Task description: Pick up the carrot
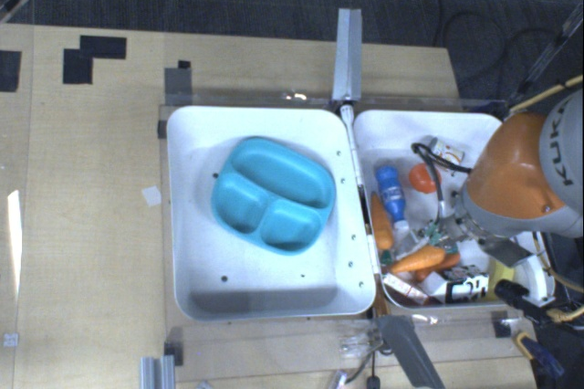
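On your left, the left bin (187,278) holds a blue divided plate (272,193). In the right bin (399,124), the carrot (422,262) lies tilted near the front wall, crowded by a blue bottle (391,191) and other clutter. Judge it light, stiff and smooth, likely a toy; take it across the thick middle. The pincer (444,230) hangs just above it, but you cannot tell its opening.
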### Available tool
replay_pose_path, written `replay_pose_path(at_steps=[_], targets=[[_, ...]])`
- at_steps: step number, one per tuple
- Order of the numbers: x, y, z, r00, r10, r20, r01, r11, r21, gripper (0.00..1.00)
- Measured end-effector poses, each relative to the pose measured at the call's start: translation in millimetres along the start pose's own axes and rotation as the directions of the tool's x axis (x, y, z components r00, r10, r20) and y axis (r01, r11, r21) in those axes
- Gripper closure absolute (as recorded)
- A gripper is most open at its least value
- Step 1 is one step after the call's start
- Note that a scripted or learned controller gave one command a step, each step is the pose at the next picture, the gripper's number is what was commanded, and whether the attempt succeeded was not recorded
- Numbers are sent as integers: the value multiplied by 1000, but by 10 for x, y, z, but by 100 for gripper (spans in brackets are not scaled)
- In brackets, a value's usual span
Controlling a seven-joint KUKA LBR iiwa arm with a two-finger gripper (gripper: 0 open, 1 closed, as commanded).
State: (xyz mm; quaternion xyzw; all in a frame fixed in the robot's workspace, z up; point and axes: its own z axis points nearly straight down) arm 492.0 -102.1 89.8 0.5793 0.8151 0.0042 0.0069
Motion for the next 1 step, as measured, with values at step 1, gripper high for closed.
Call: replay_pose_path(at_steps=[1], targets=[[0, 36, -122, 1000, -1, 3, 1, 1000, -8, 100]])
